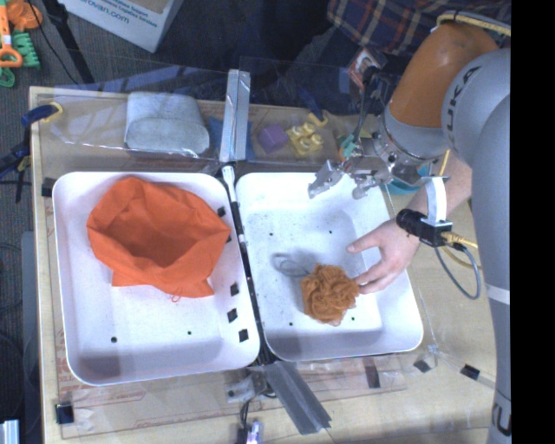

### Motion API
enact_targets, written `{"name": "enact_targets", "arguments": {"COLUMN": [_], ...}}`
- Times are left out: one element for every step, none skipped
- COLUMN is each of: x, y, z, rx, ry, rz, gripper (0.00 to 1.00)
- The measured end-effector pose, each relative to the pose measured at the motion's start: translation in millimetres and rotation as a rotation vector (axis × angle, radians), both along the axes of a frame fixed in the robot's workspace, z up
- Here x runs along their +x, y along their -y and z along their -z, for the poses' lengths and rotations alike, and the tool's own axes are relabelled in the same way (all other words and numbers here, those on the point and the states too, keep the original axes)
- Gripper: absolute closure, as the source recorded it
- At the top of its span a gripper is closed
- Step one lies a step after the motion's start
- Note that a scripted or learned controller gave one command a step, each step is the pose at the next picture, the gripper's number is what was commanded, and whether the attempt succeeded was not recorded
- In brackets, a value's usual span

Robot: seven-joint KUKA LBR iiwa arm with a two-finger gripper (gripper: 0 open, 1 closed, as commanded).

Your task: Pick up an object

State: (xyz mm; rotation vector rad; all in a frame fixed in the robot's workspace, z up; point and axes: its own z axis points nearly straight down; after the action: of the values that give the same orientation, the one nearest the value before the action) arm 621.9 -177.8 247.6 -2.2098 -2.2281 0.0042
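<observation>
Gripper (338,188): hung over the far edge of the right bin (408,334), fingers spread apart, nothing between them
Candidate 1: brown fuzzy clump (329,293), lay on the floor of the right bin toward its near side, well apart from the gripper
Candidate 2: thin grey loop (290,263), lay just beside the clump on its far left
Candidate 3: orange cloth (156,230), lay crumpled in the far half of the left bin (87,347)
Hand (386,253): a person's, reached into the right bin from the right, fingertips touching or just beside the clump
Done: nothing lifted; all 3 things rested on the bin floors
Left: judged to be the whole pick, meaning choice of 1 thing, descent, closing, lift
Hazard: hand lay between gripper and clump, judged a reason to wait
Writing on arm (486,130): dark letters on the grey casing, readable as "UKA"
Writing on box (130,13): printed line at the top edge, too cut off to read
</observation>
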Motion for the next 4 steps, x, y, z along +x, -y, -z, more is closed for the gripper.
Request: {"name": "enact_targets", "arguments": {"x": [-68,-85,-84,-83], "y": [-15,-36,-36,-36], "z": [62,155,145,145], "rx": [0.0,0.0,-0.001,-0.001], "ry": [0.001,0.003,0.004,0.004], "rz": [-0.051,-0.037,-0.043,-0.043], "gripper": [0.0,0.0,1.0,0.0]}}
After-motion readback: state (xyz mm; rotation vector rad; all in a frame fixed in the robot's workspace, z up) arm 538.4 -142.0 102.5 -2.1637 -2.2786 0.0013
